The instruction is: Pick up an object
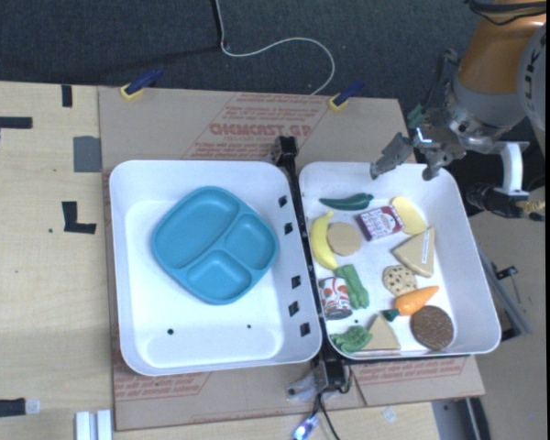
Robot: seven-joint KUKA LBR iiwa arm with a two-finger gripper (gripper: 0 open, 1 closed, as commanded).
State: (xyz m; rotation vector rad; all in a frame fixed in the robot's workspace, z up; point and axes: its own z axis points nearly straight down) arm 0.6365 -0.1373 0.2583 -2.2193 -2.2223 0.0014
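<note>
Dark carpet [92, 16] behind wooden bench [37, 246]

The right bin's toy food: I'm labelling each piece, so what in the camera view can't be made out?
- Small can: label print too small to read.
- Green leafy piece: partly tucked under the sandwich wedge, at the bin's near rim.
- Maroon packet: writing blurred.
- Gripper: fingers dark and small over the bin's far rim; nothing shows between them.

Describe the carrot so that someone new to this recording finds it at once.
Look in the right-hand white bin, crowded with toy food, and go to its near right part. The carrot lies just above the round brown cookie. It is the only orange, tapered piece, with a small green top at its left end.
</note>
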